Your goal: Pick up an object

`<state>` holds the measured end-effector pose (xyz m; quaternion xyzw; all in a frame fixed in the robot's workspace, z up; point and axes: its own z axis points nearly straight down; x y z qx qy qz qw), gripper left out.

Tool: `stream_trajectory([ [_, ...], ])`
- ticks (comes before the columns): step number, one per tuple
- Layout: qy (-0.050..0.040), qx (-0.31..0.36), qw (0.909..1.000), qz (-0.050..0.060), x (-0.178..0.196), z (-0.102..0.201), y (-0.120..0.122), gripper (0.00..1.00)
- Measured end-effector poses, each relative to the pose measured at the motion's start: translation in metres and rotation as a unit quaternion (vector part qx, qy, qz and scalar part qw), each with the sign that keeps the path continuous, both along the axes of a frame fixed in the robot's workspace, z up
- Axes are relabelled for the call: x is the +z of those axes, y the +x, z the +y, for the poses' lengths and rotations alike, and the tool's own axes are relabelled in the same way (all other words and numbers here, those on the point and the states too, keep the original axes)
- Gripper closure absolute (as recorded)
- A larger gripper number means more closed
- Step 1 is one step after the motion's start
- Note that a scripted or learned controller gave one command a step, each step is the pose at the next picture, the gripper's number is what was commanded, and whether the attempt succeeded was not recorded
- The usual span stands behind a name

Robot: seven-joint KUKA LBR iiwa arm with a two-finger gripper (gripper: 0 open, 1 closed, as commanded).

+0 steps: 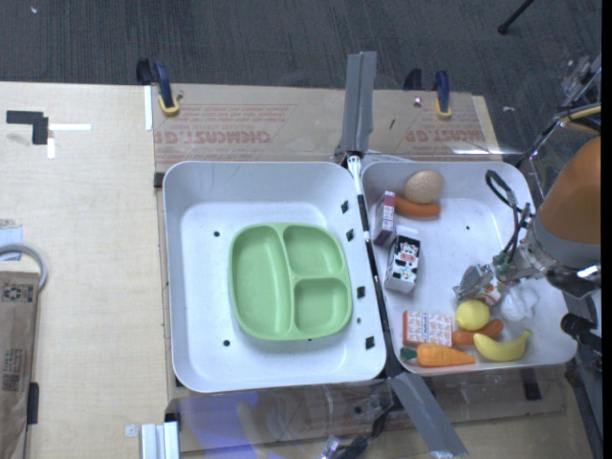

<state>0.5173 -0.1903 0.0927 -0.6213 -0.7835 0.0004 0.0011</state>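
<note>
tool [486, 283] | in right bin [459, 182], just above lemon [471, 315] | opening and any hold: cannot tell

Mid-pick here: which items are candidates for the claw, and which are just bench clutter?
Job:
claw
lemon
banana
carrot
potato
small carton
right bin

Lying about:
green divided plate
left bin
clamps
paper bag
</note>
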Motion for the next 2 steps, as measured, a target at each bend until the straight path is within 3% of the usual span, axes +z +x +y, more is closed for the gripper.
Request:
stream_trajectory([
  [1,0.0000,-0.001,1.0000,0.000,0.009,0.000,0.000,1.00],
  [2,-0.0012,-0.082,0.9966,-0.001,0.124,0.034,0.003,1.00],
])
